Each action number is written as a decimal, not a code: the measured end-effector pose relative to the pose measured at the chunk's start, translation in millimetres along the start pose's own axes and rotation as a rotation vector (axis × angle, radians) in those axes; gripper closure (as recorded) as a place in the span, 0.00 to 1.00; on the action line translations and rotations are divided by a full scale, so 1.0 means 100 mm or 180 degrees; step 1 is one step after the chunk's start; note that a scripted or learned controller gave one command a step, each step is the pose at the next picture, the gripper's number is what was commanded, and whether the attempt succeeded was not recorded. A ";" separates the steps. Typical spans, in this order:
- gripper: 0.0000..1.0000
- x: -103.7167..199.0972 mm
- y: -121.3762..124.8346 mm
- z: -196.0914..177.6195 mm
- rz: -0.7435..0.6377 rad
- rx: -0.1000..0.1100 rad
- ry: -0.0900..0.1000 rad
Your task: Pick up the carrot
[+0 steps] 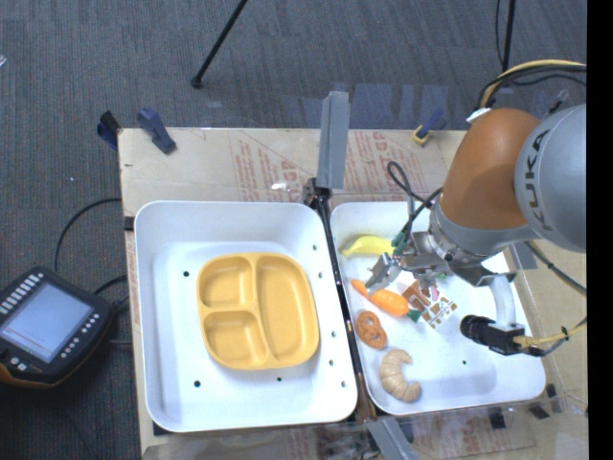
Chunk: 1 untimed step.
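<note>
The carrot [385, 301] is orange and lies in the right bin [479, 381] near its left wall, thin end pointing up-left. My gripper [395, 274] hangs just behind and above the carrot's thick end. Its fingers [378, 274] are spread open with nothing between them, and the carrot rests on the bin floor.
A yellow banana [367, 246] lies just behind the gripper. A colourful packet [431, 305] sits right of the carrot, with a pretzel [371, 329] and a croissant [400, 374] in front. The left bin [163, 353] holds a yellow divided plate [257, 310].
</note>
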<state>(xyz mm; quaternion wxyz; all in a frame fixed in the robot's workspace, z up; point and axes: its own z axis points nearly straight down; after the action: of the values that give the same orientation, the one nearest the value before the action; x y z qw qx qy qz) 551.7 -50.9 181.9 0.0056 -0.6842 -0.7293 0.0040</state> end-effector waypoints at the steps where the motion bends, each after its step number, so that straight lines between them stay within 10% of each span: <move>1: 0.00 0.08 -0.17 -0.03 -0.0039 -0.0022 -0.0003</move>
<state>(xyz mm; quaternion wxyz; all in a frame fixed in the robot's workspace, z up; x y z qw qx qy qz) 534.0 -44.2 185.1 0.0029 -0.6797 -0.7335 0.0018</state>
